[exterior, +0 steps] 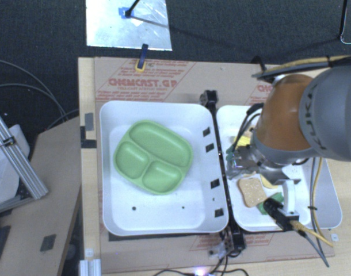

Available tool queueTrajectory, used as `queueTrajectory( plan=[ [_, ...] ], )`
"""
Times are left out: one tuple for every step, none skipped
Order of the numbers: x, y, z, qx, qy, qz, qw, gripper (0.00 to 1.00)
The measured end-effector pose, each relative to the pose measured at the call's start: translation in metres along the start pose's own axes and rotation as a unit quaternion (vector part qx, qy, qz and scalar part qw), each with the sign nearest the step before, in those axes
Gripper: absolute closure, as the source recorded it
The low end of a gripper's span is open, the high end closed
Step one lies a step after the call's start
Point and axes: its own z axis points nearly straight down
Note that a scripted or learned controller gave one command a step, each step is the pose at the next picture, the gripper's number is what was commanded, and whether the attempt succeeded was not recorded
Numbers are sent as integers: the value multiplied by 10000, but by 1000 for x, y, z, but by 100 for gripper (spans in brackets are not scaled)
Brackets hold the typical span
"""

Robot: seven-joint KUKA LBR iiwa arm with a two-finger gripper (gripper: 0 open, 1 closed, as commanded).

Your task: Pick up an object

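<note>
The bread slice [252, 191] lies flat on the floor of the right bin [331, 211], near its left wall, and nothing lifts it. A yellow piece [269, 181] lies just beside it on the right, partly under the arm, and a small green piece [262, 207] lies just below it; what these two are, I cannot say. The end effector [240, 164] is low inside this bin, just above and to the left of the slice, but the wrist covers it from this view, so I cannot tell if it is open or closed, and I see no object in its hold. The arm [313, 114] hides a large part of the right bin. In the left bin [124, 211] a green plate [154, 157] with three sections lies alone, well apart from the end effector. Both bins stand side by side on the worktop [164, 79]. In my judgement the approach is done, because the end effector is already down among the objects, but the pick itself is not yet shown: closing on one object and raising it clear of the bin remain.
</note>
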Motion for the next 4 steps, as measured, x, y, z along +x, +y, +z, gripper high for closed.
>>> queueTrajectory(
  plan=[
    [5, -8, -123, -92, 9, -36, 10000, 100],
    [23, -9, -303, -123, 19, -45, 9999, 100],
    [-32, -10, -197, 16, -7, 14, 10000, 100],
    [-14, 25, -173, -14, 2, -40, 10000, 100]
  ],
)
